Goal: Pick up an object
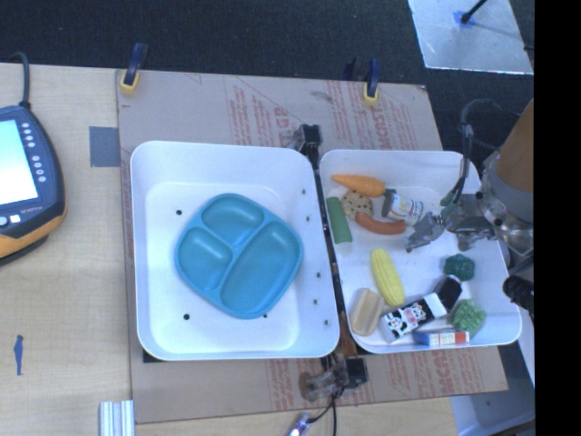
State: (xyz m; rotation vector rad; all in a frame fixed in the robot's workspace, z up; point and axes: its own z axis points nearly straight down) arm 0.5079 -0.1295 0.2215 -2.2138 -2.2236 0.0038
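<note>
Down on the bench (82, 280), two white bins side by side. In the left bin (150, 243), a blue divided plate (238, 254) lying flat near the middle. Over the right bin (427, 163), reaching in from the right, the grey arm (508, 198) with its gripper (445, 239) low above the bin's upper right part. Fingers spread apart, bare white floor between them, nothing gripped. Candidates for the pick all lying loose in that right bin: a yellow corn cob (388, 277) near the centre, a green cucumber (339, 219) along the left wall, an orange carrot (359, 184) at the top, a red sausage (381, 225) just left of the fingers. Further down, a beige bread roll (365, 310), a cow-patterned carton (406, 318), a leafy green piece (468, 316) in the lower right corner, a dark green lump (459, 265) just below the gripper.
</note>
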